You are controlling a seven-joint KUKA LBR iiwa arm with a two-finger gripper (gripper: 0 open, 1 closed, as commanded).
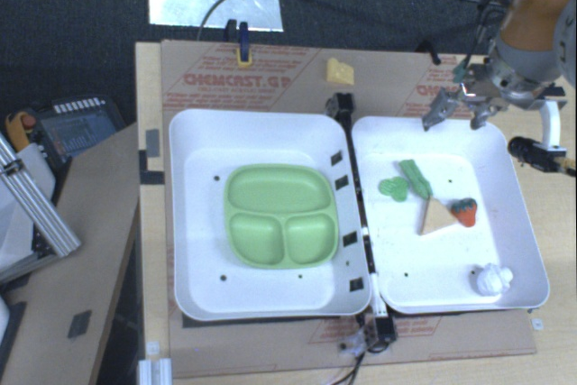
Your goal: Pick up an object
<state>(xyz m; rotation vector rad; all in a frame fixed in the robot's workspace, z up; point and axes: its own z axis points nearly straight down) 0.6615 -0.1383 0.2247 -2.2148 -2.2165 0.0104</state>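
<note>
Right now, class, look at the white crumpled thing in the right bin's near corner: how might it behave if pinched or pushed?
The white crumpled thing looks soft and lumpy, so it would probably squash rather than crack. It seems light, likely sliding if nudged. Its rounded, uneven shape might wobble, not roll cleanly.

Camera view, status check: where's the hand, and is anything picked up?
Hand open, nothing held, over right bin's far rim. Green piece, wedge, strawberry, white object lie in the bin. Path clear.
</note>
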